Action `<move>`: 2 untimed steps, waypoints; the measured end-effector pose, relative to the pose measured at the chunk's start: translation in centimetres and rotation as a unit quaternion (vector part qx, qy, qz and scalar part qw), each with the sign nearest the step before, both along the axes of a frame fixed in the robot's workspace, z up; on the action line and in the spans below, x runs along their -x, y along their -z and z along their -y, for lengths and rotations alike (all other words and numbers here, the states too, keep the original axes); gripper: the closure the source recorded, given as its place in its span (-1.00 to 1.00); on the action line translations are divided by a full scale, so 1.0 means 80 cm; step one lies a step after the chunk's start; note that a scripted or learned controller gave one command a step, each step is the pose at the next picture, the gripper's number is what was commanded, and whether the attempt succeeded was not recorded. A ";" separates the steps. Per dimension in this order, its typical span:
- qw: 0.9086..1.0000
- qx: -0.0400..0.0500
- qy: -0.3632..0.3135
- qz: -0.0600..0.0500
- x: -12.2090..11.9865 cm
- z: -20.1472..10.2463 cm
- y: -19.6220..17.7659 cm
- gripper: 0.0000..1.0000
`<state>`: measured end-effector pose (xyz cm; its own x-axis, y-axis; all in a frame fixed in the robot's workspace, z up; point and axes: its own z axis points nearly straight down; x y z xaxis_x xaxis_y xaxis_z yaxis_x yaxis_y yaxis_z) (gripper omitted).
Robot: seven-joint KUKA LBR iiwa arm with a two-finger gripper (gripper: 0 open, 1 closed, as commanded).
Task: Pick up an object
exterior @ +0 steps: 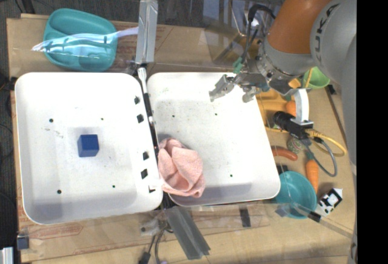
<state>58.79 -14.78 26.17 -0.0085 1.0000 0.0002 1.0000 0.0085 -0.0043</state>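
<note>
Pink cloth (180, 168) (bunched) overhangs bin (242, 141) edge

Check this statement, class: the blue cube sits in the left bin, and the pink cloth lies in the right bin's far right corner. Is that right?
Not quite. The blue cube does sit in the left bin, but the pink cloth lies at the right bin's near left corner, draped against the divider between the bins. The camera view shows it.
</note>
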 end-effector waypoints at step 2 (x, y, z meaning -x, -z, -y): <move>0.995 0.000 -0.099 0.002 0.087 -0.066 0.212 -1.00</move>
